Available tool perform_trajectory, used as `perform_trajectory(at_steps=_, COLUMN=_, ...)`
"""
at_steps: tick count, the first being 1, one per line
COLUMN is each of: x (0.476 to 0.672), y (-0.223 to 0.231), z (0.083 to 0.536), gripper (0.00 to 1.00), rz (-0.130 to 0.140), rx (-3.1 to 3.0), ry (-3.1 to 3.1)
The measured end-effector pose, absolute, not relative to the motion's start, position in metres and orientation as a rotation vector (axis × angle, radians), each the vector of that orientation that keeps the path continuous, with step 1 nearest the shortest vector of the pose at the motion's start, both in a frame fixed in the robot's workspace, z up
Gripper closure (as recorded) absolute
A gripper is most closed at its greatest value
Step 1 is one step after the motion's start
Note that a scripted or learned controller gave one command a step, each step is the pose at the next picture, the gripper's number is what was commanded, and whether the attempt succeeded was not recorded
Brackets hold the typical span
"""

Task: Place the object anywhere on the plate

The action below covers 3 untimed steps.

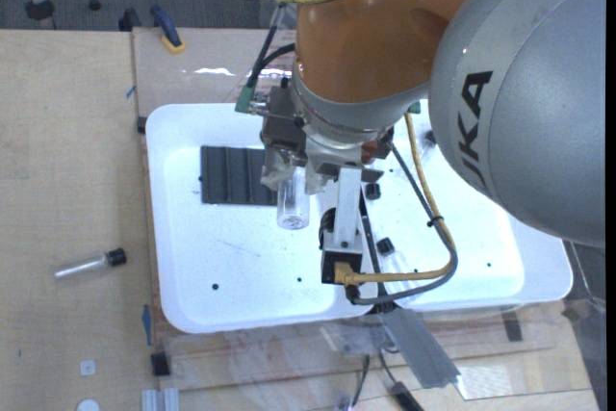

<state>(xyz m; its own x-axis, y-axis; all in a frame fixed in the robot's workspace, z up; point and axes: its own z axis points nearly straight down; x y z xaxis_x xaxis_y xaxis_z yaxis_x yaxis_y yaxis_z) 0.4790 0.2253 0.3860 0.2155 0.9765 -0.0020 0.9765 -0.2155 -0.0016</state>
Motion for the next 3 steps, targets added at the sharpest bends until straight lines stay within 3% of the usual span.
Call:
perform_trajectory(at_steps=1, x=0.49, y=0.225, z=0.38, gripper=1.0, rz=0.001, rx=-2.773, ry=-1.479)
perform_trajectory(at_steps=2, x=0.603, y=0.219, z=0.336, gripper=1.0, rz=0.0, rx=-2.926, ry=-1.144)
perform_trajectory(at_steps=3, x=0.651, y=0.224, z=0.17, gripper=1.0, rz=0.005, rx=-2.959, ry=-1.052)
